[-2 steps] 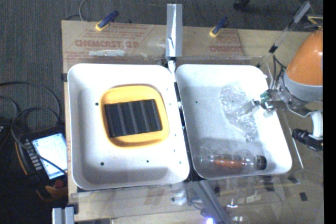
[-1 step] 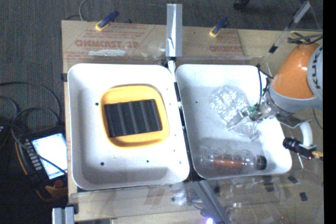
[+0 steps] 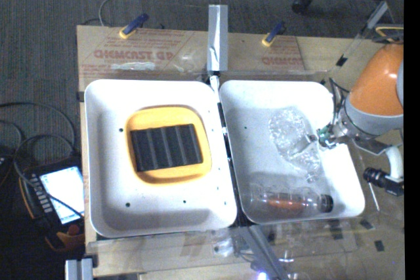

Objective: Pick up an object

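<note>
- Arm (image 3: 377, 92) reaches in from the right over the right bin (image 3: 252, 98); gripper (image 3: 323, 136) hangs at its right wall, prob. lining up on the nearest item.
- Fingers: can't tell if spread or pinched, too small and blurred.
- Crumpled clear plastic (image 3: 294, 134) lies just beside the gripper; nothing visibly grasped.
- Clear bottle (image 3: 292, 201) lies on its side along the near wall, harder to reach.
- Left bin (image 3: 105, 101) holds a yellow tray w/ dark insert (image 3: 167, 144), well apart from the gripper.

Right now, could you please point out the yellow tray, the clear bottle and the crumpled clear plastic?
Yellow tray (image 3: 169, 120): camera view, left bin, on its yellow rim.
Clear bottle (image 3: 289, 202): camera view, right bin, mid-body.
Crumpled clear plastic (image 3: 292, 134): camera view, right bin, its centre.
</note>
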### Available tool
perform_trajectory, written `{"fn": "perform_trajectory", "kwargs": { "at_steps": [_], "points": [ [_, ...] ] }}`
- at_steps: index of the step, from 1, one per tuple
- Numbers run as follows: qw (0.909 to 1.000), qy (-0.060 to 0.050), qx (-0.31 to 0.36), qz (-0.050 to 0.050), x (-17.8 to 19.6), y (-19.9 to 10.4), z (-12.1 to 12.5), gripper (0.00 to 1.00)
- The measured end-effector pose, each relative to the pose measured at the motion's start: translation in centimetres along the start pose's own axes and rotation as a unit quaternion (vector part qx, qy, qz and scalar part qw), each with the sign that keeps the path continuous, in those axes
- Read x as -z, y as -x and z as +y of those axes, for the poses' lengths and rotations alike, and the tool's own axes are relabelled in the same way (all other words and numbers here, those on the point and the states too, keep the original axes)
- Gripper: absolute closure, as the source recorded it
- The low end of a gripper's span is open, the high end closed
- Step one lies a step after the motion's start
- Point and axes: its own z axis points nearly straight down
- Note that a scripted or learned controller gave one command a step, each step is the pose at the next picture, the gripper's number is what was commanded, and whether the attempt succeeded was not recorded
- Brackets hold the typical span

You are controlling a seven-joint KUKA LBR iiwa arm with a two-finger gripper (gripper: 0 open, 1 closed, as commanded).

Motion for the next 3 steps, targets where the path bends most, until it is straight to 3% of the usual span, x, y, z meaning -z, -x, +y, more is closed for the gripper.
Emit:
{"fn": "perform_trajectory", "kwargs": {
  "at_steps": [1,2,3],
  "points": [
    [1.0,0.004,0.008,-0.003,-4.7,0.6,-1.2,0.0],
    [0.9999,0.006,0.009,-0.002,-3.9,0.4,-1.0,1.0],
    [0.9995,-0.001,-0.032,-0.001,4.6,-5.4,1.3,1.0]
  ]
}}
